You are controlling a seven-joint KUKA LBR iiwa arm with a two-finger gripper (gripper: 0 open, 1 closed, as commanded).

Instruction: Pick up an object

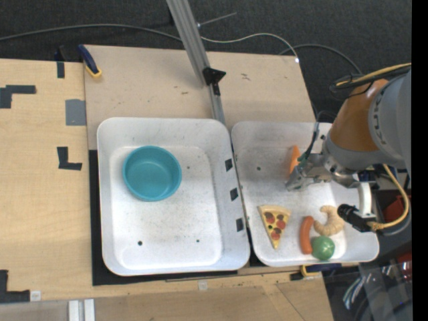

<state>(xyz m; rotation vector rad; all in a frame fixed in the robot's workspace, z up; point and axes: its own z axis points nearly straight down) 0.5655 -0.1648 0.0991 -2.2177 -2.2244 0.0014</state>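
At the near edge of the right bin a green ball, a red sausage, a tan croissant-like piece and a pizza slice are lying close together. Farther in, the gripper is reaching down just beside an orange piece, so the approach step seems to be going on. I cannot tell whether the jaws are spread or pressed together. The next move is probably needing the jaws set around the orange piece before lifting. A blue bowl is sitting in the left bin.
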